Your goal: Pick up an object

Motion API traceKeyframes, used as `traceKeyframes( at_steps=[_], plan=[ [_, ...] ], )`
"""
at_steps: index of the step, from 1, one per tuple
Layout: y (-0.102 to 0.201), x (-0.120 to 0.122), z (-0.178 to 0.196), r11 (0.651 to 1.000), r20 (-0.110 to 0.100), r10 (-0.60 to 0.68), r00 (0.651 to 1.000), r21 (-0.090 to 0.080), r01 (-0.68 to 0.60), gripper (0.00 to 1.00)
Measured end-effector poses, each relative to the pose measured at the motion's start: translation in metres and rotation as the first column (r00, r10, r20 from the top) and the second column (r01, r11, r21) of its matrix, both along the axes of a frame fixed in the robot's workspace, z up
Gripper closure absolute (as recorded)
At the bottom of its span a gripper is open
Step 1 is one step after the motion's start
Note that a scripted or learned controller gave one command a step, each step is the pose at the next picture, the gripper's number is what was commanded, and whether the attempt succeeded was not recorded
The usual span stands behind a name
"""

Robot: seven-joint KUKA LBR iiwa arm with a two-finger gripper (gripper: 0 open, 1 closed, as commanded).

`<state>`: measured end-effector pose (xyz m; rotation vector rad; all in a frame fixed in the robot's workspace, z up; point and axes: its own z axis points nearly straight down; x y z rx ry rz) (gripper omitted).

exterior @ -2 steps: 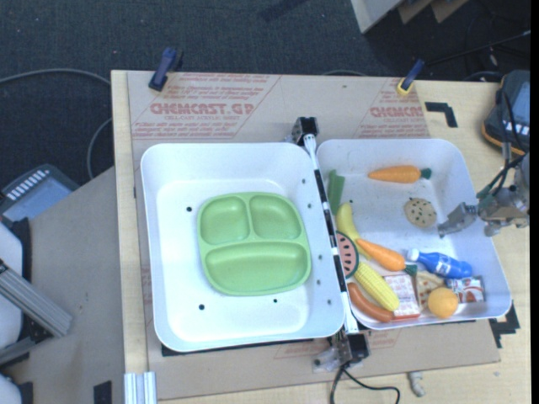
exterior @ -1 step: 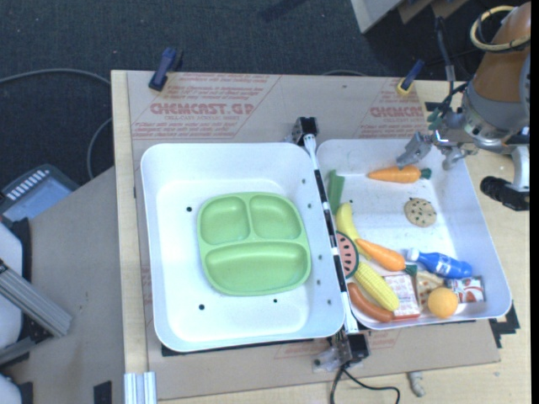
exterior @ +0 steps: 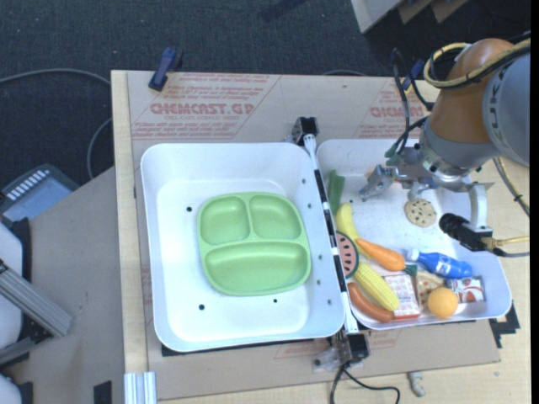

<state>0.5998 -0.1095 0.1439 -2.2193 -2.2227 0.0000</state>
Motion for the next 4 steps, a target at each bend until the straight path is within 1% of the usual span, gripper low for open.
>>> traceKeyframes(
  at_steps=[1,2,3,4],
  plan=[
    [-0.105,-0.047,-0.055,1.0,0.001,0.0,1.0,0.0,0.0,0.0],
    [-0.112,-0.121,0.023,1.0,0.0,-0.003,1.0,-0.001,0.003,0.0],
    [-0.091,0.001,0.025,1.0,0.003,0.0,1.0,-0.001,0.0,0.0],
    [0.033,-0.075,0.04,1.0,-0.001,0.0,1.0,0.001,0.0,0.0]
  ],
)
